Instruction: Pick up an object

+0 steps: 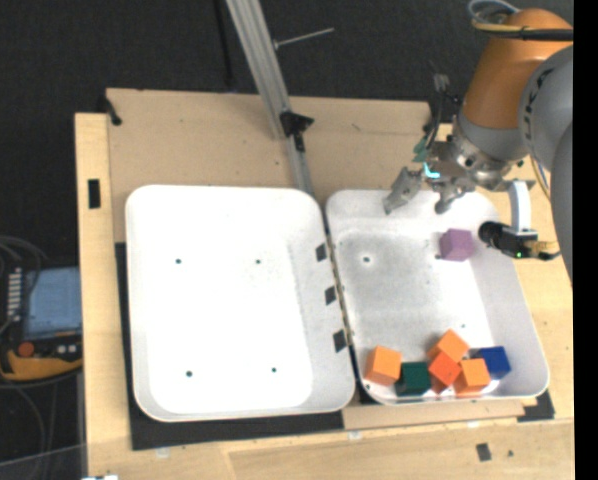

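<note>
My gripper (420, 199) hangs over the far edge of the right bin (409, 288), its two grey fingers spread apart with nothing between them. A purple block (458, 244) lies on the bin floor just right of and nearer than the gripper, apart from it. Along the bin's near edge sits a cluster of blocks: an orange one (384, 364), a dark green one (414, 378), several more orange ones (449, 358) and a blue one (494, 360).
The left bin (224, 298) lies beside the right one. A slanted metal pole (269, 78) rises from the bench behind the bins. A black fitting (509, 238) sits at the right bin's right rim.
</note>
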You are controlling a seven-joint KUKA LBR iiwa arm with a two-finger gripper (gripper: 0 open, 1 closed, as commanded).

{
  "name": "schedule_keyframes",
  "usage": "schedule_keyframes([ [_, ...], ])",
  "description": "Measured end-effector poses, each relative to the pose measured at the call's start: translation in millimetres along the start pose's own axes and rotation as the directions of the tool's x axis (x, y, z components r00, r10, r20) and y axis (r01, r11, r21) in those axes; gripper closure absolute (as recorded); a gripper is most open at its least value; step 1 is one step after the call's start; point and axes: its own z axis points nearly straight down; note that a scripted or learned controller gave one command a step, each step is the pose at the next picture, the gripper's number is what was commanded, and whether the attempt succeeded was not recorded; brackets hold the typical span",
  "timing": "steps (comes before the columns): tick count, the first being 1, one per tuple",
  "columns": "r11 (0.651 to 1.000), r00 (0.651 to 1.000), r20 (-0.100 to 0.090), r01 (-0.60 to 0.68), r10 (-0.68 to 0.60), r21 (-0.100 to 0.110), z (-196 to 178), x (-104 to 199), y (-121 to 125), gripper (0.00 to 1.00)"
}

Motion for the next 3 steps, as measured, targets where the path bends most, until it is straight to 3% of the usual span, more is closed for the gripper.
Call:
schedule_keyframes([
  [1,1.0,1.0,0.004,0.002,-0.002,-0.004,-3,-1,1,0.0],
  [3,1.0,1.0,0.004,0.005,-0.005,0.0,97,8,10,0.0],
])
